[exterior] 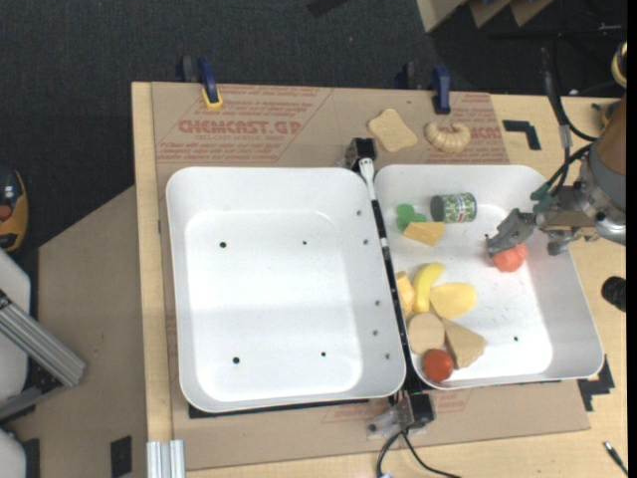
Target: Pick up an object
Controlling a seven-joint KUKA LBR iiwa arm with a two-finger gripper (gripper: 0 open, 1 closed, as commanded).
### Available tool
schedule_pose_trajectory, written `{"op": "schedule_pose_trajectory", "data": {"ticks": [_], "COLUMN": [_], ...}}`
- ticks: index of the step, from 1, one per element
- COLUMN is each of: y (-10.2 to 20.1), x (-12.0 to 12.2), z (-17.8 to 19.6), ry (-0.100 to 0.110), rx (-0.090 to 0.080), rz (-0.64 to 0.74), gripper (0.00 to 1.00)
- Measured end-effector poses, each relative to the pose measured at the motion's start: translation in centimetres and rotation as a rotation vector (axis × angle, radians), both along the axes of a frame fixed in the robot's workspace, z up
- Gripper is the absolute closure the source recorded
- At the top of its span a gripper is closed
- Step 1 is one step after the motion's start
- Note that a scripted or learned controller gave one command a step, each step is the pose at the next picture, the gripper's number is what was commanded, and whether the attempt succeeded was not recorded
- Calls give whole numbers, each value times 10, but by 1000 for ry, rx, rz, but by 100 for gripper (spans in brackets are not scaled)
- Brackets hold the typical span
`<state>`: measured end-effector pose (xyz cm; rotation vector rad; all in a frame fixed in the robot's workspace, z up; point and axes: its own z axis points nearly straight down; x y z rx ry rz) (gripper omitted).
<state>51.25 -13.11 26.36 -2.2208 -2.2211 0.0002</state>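
The end effector, fingers spread, hangs over an orange-red ball near the right bin's far wall, open floor beside it.

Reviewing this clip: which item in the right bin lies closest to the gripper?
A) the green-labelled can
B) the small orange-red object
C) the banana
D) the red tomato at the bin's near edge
B: the gripper sits right beside the small orange-red object, while the can, banana and tomato lie farther left or lower in the right bin.
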Motion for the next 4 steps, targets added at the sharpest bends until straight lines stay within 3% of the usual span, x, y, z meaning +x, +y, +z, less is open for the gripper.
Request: {"op": "schedule_pose_trajectory", "data": {"ticks": [1,2,3,4], "y": [63,39,39,85], "x": [63,116,114,157], "z": [-84,-182,-168,-73], "ry": [4,-8,-6,-11], "rx": [3,0,-2,-1], "rz": [8,0,0,5], "gripper": [0,0,100,100]}}
